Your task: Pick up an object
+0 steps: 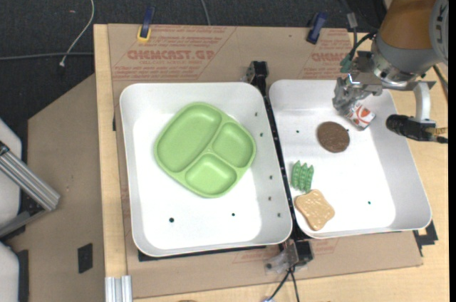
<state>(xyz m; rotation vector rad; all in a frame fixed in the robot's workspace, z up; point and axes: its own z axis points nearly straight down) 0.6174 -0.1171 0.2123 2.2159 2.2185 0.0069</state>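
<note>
Left bin point(135, 151): green divided plate point(205, 149), centre.
Right bin point(399, 201): green block point(303, 176) and tan biscuit point(314, 209) at 8 o'clock; brown disc point(333, 137), centre.
Gripper point(350, 102): at 12 o'clock, low over red-and-white item point(361, 116); jaw state cannot be told.
Progress: approach stage, I judge; nothing lifted, grasp and lift remain.

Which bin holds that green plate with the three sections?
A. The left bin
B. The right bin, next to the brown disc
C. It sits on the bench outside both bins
A. The green plate lies alone in the left bin, while the brown disc sits in the right bin.
</note>
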